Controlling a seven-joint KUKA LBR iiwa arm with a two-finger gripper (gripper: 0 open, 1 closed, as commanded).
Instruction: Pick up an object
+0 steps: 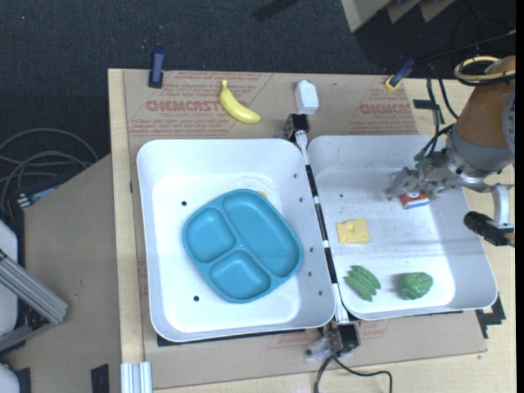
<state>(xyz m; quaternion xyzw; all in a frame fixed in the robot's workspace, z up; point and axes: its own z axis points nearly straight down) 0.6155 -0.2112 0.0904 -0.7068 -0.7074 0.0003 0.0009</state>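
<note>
My gripper is low in the right bin, near its back right, at the end of the grey arm with the orange band. A small red, white and blue object lies right under the gripper's tip, partly hidden by it. Further forward in the same bin lie a yellow cheese slice, a green pea pod and a green leafy piece. All three lie apart from the gripper.
The left bin holds a blue divided plate. A yellow banana lies on the cardboard behind the bins, beside a white clip. A black part of the arm hangs over the right bin's right side.
</note>
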